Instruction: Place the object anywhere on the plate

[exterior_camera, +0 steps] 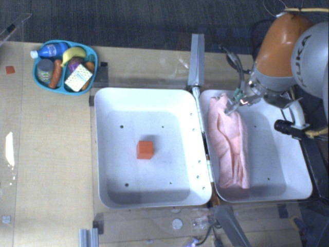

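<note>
Dark letters run down the grey arm (308,55) at the view's right, cut off and unreadable; nothing else legible.

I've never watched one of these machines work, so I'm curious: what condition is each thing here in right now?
Orange block: lying flat in the left bin, apart from everything else.
Pink cloth: crumpled lengthwise along the left side of the right bin.
Gripper: over the cloth's top end.
Blue tray: on the bench, packed with toy food.
</note>
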